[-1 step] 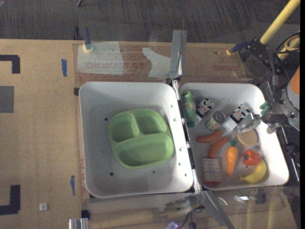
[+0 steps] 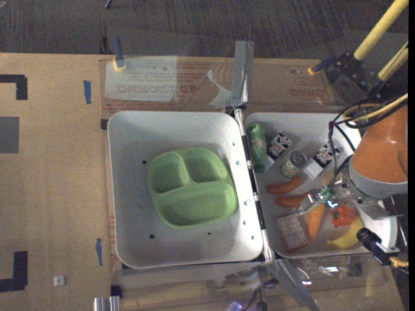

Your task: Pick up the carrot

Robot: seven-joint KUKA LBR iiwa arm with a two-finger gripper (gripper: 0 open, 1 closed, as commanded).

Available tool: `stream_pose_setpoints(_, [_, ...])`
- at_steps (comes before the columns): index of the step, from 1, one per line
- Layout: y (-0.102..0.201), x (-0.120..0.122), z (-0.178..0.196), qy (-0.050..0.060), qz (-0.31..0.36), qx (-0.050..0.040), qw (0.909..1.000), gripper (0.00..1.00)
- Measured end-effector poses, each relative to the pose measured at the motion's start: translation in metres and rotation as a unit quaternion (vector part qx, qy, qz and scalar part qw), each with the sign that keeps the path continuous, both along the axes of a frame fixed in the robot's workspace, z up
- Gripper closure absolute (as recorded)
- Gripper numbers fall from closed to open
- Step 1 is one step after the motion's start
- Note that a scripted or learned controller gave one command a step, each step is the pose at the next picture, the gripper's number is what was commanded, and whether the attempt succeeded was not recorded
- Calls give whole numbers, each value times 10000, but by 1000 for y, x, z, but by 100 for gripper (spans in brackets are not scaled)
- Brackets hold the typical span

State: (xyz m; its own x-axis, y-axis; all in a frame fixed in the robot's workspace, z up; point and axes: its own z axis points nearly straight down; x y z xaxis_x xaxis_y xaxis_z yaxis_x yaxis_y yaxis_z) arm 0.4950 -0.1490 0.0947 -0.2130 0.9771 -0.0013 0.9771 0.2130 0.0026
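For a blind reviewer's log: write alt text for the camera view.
A grey and orange robot arm hangs over the right bin, above an orange carrot lying among sausages, a green bottle, small cartons and a banana. The left bin holds a green divided plate.

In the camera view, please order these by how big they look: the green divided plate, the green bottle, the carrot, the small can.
1. Green divided plate, by far the largest.
2. Green bottle.
3. Carrot, looks close to the bottle; the arm partly hides it, so unsure.
4. Small can, smallest.

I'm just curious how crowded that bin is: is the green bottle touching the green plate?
Apart. The camera view shows the green bottle in the right bin and the green plate in the left bin, with both bins' rims between them.
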Motion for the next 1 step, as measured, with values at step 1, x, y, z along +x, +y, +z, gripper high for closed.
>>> stream_pose_setpoints(1, [0, 0, 9, -12, -11, -3, 10000, 100])
